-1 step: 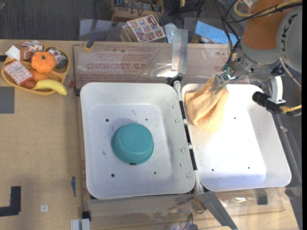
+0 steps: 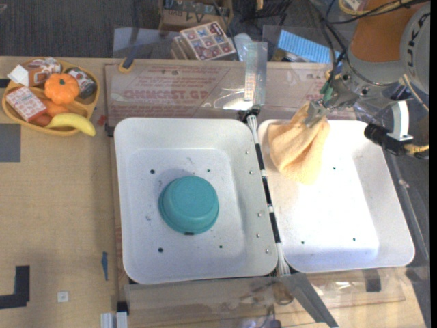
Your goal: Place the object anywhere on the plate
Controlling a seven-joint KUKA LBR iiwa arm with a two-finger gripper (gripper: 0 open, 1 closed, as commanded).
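**Inspector A:** Camera view, looking down at a slant: we record two shallow white bins side by side on the bench. The left white bin point(image 2: 136, 149) holds a teal round plate point(image 2: 189, 204), overturned-bowl in look, sitting a little left of that bin's middle and toward its near half. Nothing rests on it.

**Inspector B:** Agreed. In the right white bin point(image 2: 355, 210) we note a pale yellow-orange soft cloth point(image 2: 295, 150), bunched and hanging in folds at the bin's far left corner, just beside the divider between the bins. Its lower folds appear to touch or sit close over the bin floor; we cannot tell which.

**Inspector A:** The two-finger gripper point(image 2: 315, 113) stands at the cloth's upper edge, reaching in from the right below the grey arm with its orange band point(image 2: 382, 26). We see the top of the cloth pinched between its fingers, so we log the tool as closed on the cloth.

**Inspector B:** The cloth is well apart from the plate, with the divider between them. Outside the bins, at the bench's far left, we note a yellow dish of toy food point(image 2: 49, 94), including a small orange pumpkin point(image 2: 61, 87) and a yellow banana point(image 2: 72, 122).
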